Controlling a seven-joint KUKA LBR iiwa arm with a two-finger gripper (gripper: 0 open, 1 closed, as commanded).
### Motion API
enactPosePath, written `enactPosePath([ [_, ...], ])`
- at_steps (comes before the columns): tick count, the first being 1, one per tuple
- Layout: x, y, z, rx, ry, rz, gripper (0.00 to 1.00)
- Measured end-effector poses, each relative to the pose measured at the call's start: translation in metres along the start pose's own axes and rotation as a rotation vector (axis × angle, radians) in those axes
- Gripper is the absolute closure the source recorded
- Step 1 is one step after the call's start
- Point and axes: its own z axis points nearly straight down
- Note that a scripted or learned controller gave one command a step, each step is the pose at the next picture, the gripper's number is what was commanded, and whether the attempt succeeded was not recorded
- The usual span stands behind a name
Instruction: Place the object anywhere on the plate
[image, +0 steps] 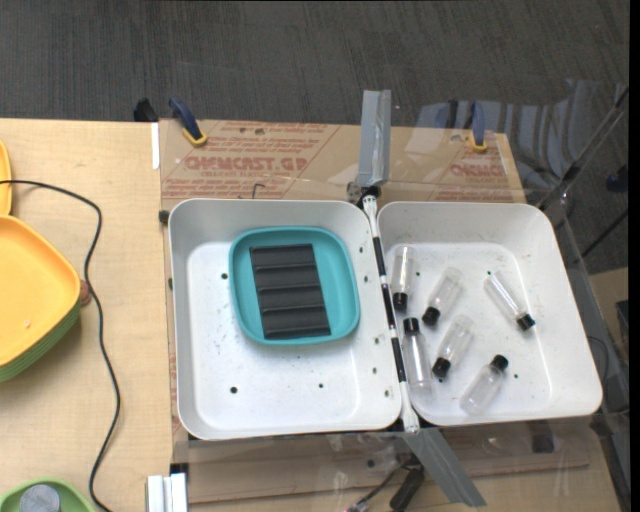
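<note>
Plate (346, 290), teal, bears a black ribbed block (290, 290); sheet (300, 150) behind reads "CHEMCAST GP".

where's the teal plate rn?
In the camera view, the teal plate lies in the left bin, toward its upper middle, with a dark ribbed block on it; the clear vials sit in the right bin.

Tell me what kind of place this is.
Probably a robotics lab bench: two white bins side by side, a teal plate in the left one, clear capped vials in the right one, and clamped cardboard behind.
</note>
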Motion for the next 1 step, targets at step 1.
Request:
enactPosePath([
  [1,0.0316,0.0061,-0.0639,-0.001,0.001,-0.016,0.00],
])
